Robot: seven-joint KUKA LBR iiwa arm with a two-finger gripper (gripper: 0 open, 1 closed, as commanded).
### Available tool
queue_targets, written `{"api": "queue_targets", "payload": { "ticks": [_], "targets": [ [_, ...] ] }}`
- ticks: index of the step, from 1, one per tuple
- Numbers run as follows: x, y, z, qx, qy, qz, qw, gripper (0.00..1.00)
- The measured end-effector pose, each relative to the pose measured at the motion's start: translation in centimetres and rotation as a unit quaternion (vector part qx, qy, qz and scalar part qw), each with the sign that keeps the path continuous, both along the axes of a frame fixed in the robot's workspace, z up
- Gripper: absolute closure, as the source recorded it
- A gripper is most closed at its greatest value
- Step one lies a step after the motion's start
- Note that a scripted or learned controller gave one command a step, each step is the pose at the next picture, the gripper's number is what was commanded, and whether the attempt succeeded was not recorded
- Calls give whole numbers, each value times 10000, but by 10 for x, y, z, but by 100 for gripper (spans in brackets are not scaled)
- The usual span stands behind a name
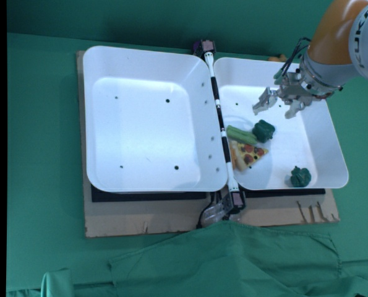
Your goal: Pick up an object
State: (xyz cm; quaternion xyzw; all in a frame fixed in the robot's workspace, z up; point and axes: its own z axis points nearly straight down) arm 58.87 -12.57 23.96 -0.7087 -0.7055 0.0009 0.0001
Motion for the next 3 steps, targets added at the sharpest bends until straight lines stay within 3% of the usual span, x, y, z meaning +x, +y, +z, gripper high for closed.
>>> {"api": "queue_targets", "payload": {
  "ticks": [1,2,3],
  "targets": [
    [-1,-4,-56,-4,-42,1,10000,0],
    [3,-5,-54,-6,-68,11,10000,0],
    [5,-7,-40,-30,-130,-9,9999,100]
  ]
}}
